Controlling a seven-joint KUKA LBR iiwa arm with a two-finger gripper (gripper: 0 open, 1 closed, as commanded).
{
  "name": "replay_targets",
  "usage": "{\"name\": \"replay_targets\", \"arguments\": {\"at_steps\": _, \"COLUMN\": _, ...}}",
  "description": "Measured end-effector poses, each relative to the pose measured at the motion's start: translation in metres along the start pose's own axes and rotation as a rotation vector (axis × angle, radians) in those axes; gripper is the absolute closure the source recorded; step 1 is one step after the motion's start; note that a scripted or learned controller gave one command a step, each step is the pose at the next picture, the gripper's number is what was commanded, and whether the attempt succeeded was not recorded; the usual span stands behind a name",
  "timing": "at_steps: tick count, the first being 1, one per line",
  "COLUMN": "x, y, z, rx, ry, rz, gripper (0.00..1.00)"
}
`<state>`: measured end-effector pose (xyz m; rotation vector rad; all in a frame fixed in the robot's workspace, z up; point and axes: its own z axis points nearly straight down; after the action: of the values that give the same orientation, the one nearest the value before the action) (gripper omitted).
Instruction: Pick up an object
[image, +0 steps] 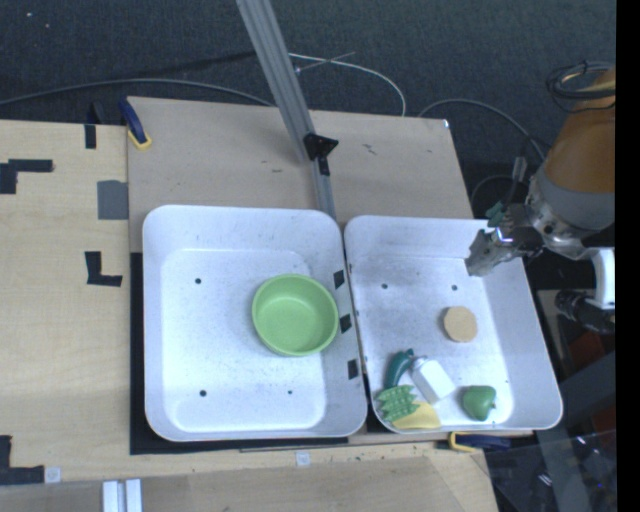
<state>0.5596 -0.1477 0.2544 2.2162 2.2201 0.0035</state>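
A knobbly green and yellow toy (400, 405), a white block (434, 381) and a smooth green pepper shape (479, 401) cluster well below the gripper (484, 252); a flat tan disc (460, 324) lies nearer, just below it. Whether the gripper is holding anything, I cannot tell. A round green bowl (294, 315) sits far left.

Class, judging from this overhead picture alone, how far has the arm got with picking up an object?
Nothing looks picked yet. The gripper hangs over the right bin's upper right edge. The tan disc, green toy and green bowl all lie in the bins. Choosing, descending, grasping and lifting remain.
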Motion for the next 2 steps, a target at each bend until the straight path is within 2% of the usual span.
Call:
{"name": "replay_targets", "arguments": {"at_steps": 1, "x": 0.045, "y": -0.004, "z": -0.001, "rx": 0.006, "ry": 0.003, "rz": -0.004, "gripper": 1.00}}
{"name": "replay_targets", "arguments": {"at_steps": 2, "x": 0.095, "y": 0.003, "z": 0.005, "rx": 0.007, "ry": 0.003, "rz": -0.005, "gripper": 1.00}}
